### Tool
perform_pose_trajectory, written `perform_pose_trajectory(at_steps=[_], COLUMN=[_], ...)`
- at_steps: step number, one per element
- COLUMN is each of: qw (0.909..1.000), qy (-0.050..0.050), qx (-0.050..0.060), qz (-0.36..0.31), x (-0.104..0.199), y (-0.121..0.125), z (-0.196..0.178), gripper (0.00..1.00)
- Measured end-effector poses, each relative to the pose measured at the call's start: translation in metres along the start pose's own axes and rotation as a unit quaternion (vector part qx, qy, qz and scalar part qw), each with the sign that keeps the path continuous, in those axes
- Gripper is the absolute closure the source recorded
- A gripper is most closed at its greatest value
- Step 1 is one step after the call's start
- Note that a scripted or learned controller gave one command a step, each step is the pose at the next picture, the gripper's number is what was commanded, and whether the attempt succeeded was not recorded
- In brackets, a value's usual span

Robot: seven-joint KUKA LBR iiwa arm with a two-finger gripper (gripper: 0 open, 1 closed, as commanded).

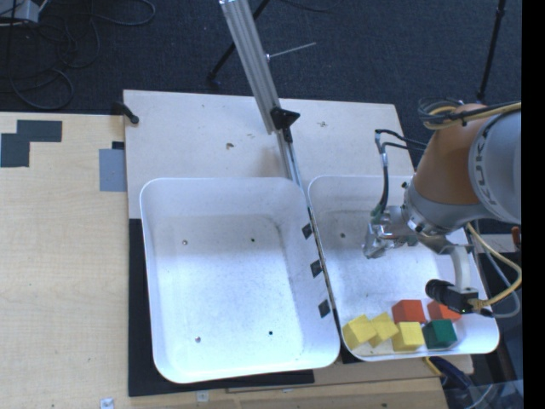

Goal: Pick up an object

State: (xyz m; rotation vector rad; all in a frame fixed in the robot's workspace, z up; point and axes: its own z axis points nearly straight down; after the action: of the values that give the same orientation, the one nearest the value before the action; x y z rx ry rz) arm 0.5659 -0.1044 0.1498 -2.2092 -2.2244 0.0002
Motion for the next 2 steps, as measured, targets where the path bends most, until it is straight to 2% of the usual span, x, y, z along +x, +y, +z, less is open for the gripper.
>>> perform_pose_trajectory(at_steps=[1,2], qw=[1.0000,1.0000], qy=[-0.001,-0.004], qx=[-0.003,-0.005], qz=[0.005,0.005], x=[-0.007,0.006], y=[-0.076,-0.077], z=[0.059,0.057], gripper=[1.00,1.00])
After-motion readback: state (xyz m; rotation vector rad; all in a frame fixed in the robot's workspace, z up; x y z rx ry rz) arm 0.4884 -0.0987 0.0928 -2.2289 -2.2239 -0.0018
